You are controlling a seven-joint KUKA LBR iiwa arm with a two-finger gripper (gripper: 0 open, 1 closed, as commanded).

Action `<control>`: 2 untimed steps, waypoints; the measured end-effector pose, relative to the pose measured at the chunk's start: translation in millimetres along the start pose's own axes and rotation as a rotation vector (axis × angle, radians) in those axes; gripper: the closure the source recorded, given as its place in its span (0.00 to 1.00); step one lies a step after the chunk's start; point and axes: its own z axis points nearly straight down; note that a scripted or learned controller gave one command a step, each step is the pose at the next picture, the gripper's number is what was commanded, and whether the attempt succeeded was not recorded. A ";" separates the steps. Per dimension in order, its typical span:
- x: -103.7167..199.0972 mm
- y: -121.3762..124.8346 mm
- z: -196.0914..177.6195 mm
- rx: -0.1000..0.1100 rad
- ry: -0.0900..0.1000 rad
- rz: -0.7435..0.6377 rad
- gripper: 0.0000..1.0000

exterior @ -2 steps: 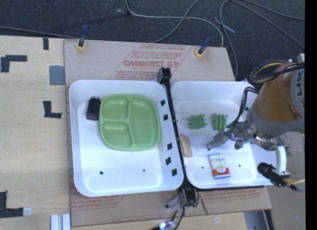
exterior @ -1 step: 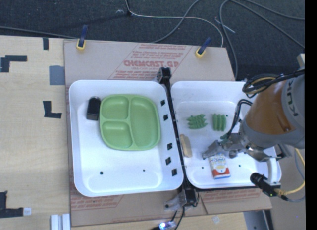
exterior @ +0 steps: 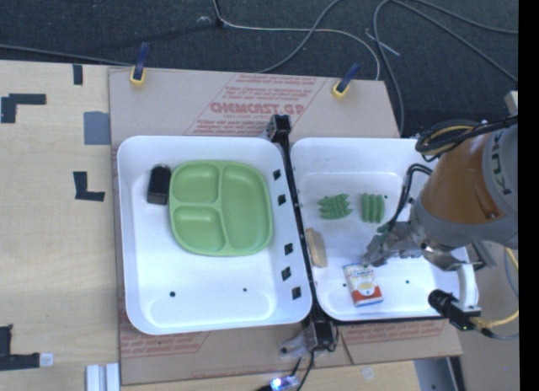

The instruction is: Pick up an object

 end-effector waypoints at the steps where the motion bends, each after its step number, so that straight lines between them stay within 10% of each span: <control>1: 3.1 10.7 -50.1 -0.008 -0.003 0.000 1.00; 2: -4.7 12.3 -102.0 -0.009 -0.004 0.001 1.00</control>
